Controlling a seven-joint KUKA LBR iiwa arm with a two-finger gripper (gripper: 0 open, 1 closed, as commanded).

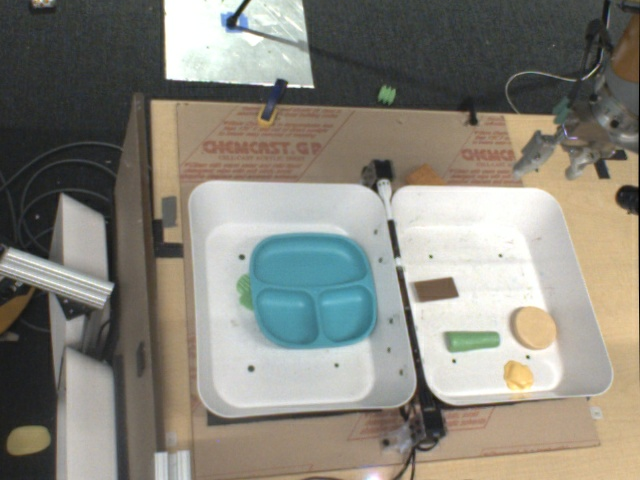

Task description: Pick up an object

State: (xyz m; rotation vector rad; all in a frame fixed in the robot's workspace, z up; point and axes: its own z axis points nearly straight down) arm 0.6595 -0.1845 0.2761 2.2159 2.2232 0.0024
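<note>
Nearest the front edge of the bench (300, 438), in the right bin (570, 268), a small yellow lump (518, 375) lies close to the bin's front right corner. Just behind it sit a round tan disc (534, 328) and, to its left, a green cylinder (472, 341) lying on its side. Further back, near the bin's left wall, a flat brown rectangle (435, 289) lies alone.

The left bin (215, 268) carries a blue divided tray (313, 289) at its middle, with a small green piece (244, 290) peeking from under the tray's left rim.

The green cylinder looks the best pick: probably light, stiff plastic, smooth enough to roll, so a hold across its middle suits. The brown rectangle lies too flat to pinch easily.

At the far right corner of the bench, beyond the right bin, the claw (560, 158) hangs well apart from every object, its fingers spread and holding nothing.
</note>
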